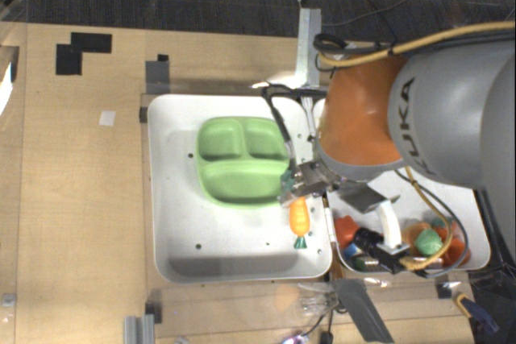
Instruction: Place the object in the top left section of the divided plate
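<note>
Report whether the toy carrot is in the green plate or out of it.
Out: the toy carrot lies on the white bin's floor, beside the green plate.

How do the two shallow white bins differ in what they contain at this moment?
The left white bin has a green divided plate and an orange toy carrot lying just off the plate's lower right edge; the right white bin has a heap of small mixed-colour items. The left bin's floor is largely visible, while the grey arm covers much of the right bin. Both are white, shallow and side by side.
</note>
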{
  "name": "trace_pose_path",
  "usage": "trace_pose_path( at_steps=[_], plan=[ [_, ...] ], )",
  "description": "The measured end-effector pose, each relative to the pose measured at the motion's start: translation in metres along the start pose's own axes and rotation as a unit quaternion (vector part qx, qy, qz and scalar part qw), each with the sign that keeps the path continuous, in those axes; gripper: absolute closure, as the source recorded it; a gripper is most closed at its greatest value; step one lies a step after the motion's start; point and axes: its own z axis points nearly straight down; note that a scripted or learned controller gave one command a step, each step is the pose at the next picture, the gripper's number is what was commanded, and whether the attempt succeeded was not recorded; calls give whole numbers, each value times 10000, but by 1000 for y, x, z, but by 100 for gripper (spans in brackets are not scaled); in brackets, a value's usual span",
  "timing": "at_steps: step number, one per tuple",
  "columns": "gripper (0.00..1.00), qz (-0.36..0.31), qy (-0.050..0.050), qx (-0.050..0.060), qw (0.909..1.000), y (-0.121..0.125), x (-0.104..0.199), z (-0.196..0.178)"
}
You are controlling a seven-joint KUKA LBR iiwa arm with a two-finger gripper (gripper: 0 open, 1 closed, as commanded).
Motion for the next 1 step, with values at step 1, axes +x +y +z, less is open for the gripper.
trace_pose_path(
  at_steps=[1],
  plan=[
    [100,57,1,0,10000,63,65,29]
  ],
)
